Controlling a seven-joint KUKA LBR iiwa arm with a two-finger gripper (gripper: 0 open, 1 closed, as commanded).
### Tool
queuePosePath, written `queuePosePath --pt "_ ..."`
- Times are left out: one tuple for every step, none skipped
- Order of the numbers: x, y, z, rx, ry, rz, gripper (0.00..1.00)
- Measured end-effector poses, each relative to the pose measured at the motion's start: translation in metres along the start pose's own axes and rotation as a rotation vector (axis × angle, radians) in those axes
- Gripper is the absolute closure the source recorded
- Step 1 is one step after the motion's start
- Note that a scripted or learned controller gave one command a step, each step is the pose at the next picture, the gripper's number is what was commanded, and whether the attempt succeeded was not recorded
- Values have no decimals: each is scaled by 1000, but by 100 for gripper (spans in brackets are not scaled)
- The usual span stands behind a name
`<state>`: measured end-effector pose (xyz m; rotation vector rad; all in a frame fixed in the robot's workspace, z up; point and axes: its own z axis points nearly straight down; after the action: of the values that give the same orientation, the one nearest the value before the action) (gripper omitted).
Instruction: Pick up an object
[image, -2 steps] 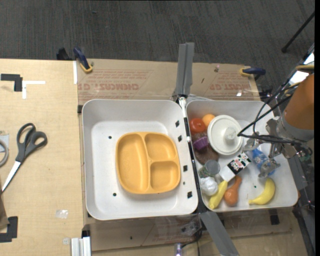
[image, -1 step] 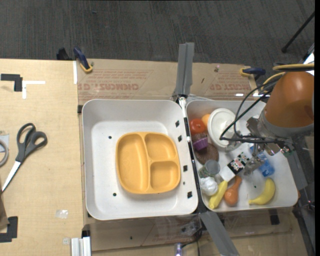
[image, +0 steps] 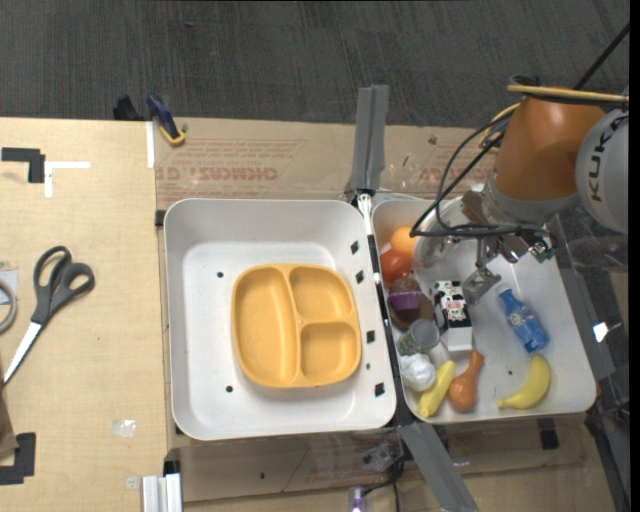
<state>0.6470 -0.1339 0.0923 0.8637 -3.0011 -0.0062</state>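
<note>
The right bin (image: 575, 330) holds several small objects. An orange fruit (image: 402, 240) and a red fruit (image: 396, 264) lie at its left wall, with a purple piece (image: 405, 300) below them. A black-and-white box (image: 452, 303) sits mid-bin and a blue bottle (image: 522, 319) lies to its right. Along the front are a banana (image: 530, 384), a carrot (image: 465, 380), a yellow piece (image: 436, 390) and a white item (image: 417, 371). My gripper (image: 486, 272) hangs low over the middle of this bin, between the box and the bottle, under the orange-banded wrist (image: 540, 140).
The left bin (image: 190, 300) holds an orange-yellow divided plate (image: 297, 325). A grey divider bar (image: 368, 140) runs between the bins. Scissors (image: 45, 300) lie on the wooden bench at far left. Cables loop around the wrist over the right bin's back.
</note>
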Motion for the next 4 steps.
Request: queuePosePath --pt "57 64 -2 12 -22 150 0" --pt "111 96 -6 29 -48 232 0" --pt "72 36 -28 10 -23 192 0" --pt "119 90 2 10 -24 196 0"
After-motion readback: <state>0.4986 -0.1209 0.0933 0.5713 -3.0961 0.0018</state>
